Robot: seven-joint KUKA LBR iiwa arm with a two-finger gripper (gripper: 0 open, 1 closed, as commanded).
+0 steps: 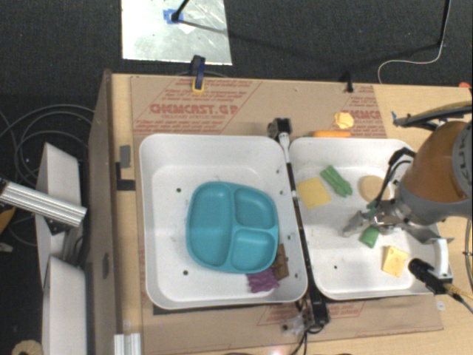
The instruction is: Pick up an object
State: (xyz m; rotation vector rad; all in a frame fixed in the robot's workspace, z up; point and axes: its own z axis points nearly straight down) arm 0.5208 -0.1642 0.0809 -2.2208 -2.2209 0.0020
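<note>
the bench [222,102] carries two white bins side by side. the left bin [166,168] holds a teal divided plate [231,226], with a purple piece [260,281] and a brown piece [281,263] at the plate's lower edge. the right bin [332,279] holds a yellow flat square [314,192], a green strip [336,180], a tan round piece [369,187] and a yellow block [395,260]. the gripper [363,224] is low in the right bin, its fingers closed on a small green block [369,236].

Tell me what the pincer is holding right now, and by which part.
It cannot be told. The pincer is low in the right bin, right at a small green piece, but the view doesn't show that piece between its fingers.
</note>
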